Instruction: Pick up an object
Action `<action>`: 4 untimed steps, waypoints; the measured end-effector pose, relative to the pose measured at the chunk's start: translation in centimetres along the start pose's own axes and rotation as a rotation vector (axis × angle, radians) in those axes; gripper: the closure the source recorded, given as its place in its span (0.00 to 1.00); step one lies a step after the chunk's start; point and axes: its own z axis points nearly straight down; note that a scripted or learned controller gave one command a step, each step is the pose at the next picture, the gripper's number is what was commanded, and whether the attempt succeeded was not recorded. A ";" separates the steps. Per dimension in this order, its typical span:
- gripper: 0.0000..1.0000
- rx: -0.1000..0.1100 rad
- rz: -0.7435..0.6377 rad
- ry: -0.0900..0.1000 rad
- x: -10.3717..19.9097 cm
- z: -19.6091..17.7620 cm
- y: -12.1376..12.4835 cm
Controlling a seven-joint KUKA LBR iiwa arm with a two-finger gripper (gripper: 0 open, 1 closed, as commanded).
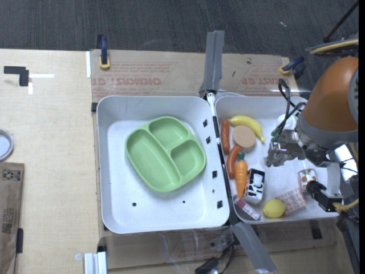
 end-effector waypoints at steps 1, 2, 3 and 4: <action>0.00 0.000 -0.181 0.001 -1.5 8.4 4.9; 0.00 -0.001 -0.045 -0.001 -2.5 9.9 10.7; 0.00 0.003 -0.084 -0.001 -0.3 10.0 15.6; 0.00 -0.001 -0.096 0.000 -4.8 9.9 5.6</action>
